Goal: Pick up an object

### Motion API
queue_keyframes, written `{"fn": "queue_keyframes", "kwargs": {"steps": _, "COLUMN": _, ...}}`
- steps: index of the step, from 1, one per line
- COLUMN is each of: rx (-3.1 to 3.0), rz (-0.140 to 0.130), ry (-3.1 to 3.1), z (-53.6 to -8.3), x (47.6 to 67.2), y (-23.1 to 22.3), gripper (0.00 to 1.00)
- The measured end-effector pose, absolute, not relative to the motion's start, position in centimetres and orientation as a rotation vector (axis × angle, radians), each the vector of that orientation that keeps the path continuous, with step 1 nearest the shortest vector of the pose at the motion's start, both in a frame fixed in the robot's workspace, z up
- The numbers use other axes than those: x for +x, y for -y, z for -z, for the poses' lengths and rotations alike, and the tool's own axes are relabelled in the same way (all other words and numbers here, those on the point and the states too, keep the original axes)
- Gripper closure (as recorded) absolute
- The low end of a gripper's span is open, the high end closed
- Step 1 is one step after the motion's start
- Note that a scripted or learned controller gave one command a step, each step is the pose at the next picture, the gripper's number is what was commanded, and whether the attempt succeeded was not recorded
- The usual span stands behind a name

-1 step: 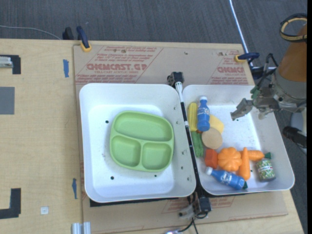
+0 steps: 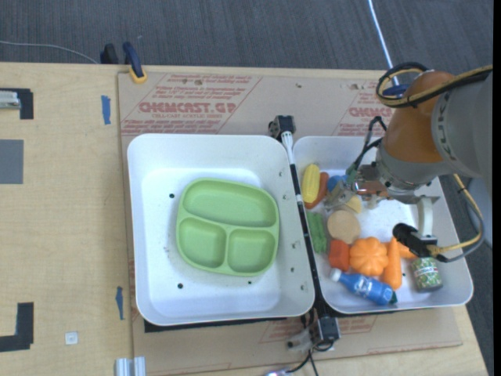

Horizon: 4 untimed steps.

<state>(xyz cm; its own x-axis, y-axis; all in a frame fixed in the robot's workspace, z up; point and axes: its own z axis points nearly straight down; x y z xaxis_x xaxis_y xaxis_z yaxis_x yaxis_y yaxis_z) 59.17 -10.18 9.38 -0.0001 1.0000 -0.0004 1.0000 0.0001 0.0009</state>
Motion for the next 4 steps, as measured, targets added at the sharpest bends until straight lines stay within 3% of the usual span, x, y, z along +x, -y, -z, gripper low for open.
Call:
{"fn": "queue_keyframes", "kwargs": {"steps": 1, "rx": 2.218, "rz": -0.005, "ry": -2.213, "z": -8.8, "x": 48.1, "y": 11.9, "gripper": 0.00}}
{"fn": "queue_keyframes", "kwargs": {"steps": 2, "rx": 2.212, "rz": -0.009, "ry": -2.201, "z": -9.9, "x": 48.4, "y": 12.2, "gripper": 1.00}}
{"fn": "queue_keyframes", "kwargs": {"steps": 3, "rx": 2.212, "rz": -0.009, "ry": -2.201, "z": -9.9, "x": 48.4, "y": 12.2, "gripper": 0.00}}
{"fn": "queue_keyframes", "kwargs": {"steps": 4, "rx": 2.217, "rz": -0.006, "ry": -2.220, "z": -8.8, "x": 54.1, "y": 16.0, "gripper": 0.00}}
